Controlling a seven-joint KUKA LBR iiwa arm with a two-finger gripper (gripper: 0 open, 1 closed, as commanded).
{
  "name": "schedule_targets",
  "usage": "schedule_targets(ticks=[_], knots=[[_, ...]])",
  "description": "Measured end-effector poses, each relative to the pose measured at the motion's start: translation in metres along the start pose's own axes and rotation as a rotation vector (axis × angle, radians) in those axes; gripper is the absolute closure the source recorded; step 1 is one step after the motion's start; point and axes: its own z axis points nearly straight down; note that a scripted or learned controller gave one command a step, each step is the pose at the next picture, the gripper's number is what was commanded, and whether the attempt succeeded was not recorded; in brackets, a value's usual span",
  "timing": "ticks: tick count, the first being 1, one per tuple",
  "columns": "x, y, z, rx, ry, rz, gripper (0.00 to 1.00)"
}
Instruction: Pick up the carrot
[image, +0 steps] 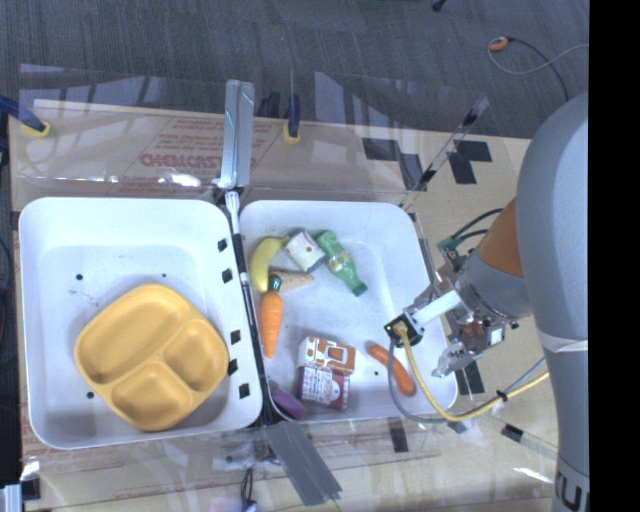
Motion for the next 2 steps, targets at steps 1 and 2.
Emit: schedule_targets(ticks=[1, 2], knots=[[-0.0006, -0.0003, 0.0911, 0.002, -0.001, 0.065, 0.0], [-0.0003, -0.0008, 0.0876, 0.004, -0.002, -0.12, 0.0]])
